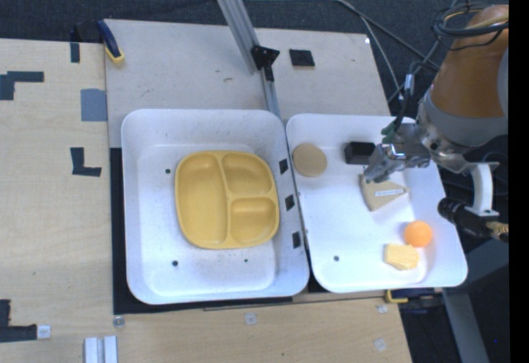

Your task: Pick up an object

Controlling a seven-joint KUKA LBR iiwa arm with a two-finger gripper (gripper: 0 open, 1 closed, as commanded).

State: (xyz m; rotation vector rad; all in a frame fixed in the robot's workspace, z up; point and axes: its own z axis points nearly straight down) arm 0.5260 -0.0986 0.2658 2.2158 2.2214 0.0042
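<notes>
The pale tan wedge-shaped block (383, 194) lies flat in the right white bin (347, 266), toward its far right side, and the two-finger gripper (382, 173) hangs directly over the wedge's upper edge; whether its fingers are spread or pressed together cannot be told from this slanted view, and nothing shows between them. To do the pick well, I judge the fingers should straddle the wedge across its narrow width and descend squarely, since a sloped face would likely squirt out of an off-centre pinch. Just beyond the wedge sits a small black block (359, 152), close enough that a finger could clip it on the way down. A round tan disc (310, 160) rests near the bin's left wall, well apart. Nearer the camera, an orange ball (419, 234) and a yellow sponge-like chunk (402, 256) lie almost touching, near the bin's right rim. The open middle of this bin gives the freest room. The left white bin (136, 212) holds a yellow compartmented plastic tray (226, 198).
</notes>
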